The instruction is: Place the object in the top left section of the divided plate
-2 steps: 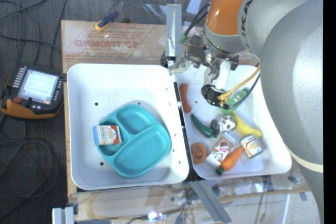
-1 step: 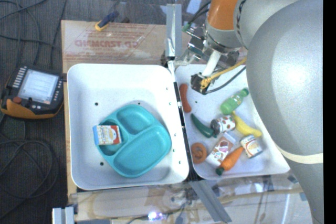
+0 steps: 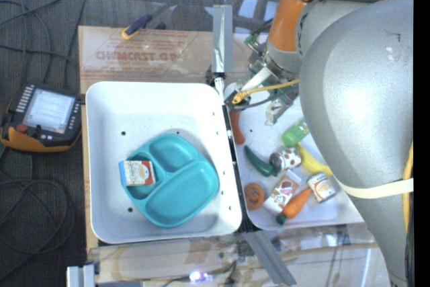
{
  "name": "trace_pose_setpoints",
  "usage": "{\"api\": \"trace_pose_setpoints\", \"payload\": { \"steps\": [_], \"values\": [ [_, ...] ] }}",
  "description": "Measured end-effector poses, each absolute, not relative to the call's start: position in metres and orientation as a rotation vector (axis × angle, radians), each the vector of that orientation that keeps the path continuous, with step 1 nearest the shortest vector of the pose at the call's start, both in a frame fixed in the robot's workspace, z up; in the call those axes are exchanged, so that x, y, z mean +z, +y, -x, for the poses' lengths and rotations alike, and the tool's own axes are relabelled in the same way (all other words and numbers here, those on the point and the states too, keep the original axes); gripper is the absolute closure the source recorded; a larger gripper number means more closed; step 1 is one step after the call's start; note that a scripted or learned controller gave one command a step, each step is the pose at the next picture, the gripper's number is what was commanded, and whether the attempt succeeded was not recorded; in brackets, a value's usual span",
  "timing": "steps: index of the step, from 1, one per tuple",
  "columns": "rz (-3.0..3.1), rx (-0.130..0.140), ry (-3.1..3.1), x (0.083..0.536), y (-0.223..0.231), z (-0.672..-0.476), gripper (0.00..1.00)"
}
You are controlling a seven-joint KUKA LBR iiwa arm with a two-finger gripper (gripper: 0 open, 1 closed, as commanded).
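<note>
I see the divided plate [image 3: 176,179], a teal plastic dish with three sections, sitting flat in the left white bin [image 3: 107,111], toward that bin's lower middle. It lies turned at an angle, its one long section facing the lower right and its two smaller sections toward the upper left. The object, a small carton [image 3: 137,173] with a white, orange and blue label, rests in the smaller section on the plate's left side. It lies flat, label up, its left edge overlapping the plate's rim.
</note>
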State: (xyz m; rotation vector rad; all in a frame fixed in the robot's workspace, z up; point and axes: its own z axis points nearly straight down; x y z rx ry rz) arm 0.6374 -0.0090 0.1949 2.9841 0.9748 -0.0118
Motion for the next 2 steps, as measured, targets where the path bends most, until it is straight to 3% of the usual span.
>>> {"api": "trace_pose_setpoints", "payload": {
  "steps": [1,2],
  "values": [
    [-2.991,-0.007,0.949,0.31,-0.058,-0.641,0.0],
    [-2.693,-0.01,1.617,0.237,-0.062,-0.66,0.0]
  ]
}}
